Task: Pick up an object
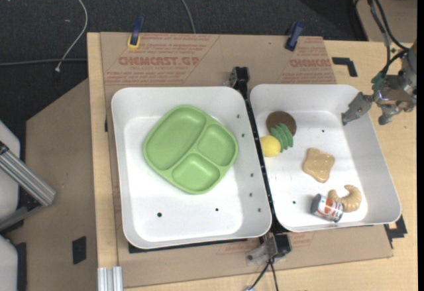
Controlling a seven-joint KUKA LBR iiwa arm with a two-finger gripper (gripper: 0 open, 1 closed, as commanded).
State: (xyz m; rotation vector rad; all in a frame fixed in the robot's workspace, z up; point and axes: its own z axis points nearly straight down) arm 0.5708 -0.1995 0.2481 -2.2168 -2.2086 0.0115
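Dark carpet with loose cables surrounds my counter [199,51], a cardboard-topped board carrying two shallow white bins side by side. Taking the right bin [379,150] as my landmark: my pincer [371,111] hangs at its far right corner, over the rim, with my wrist reaching in from beyond that edge. Its two fingers [352,111] splay wide apart, angled down toward the bin, with nothing between them.

Inside the right bin, along its left wall, lie a yellow ball [269,146] and, touching it, a brown and green toy [282,126]. Near the bin's middle sits a tan bread-shaped piece [318,164]. At its near edge, a small can [327,207] rests against a curved croissant-like piece [350,198].

Left of the right bin, the left bin [132,203] holds a green divided plate [191,148].
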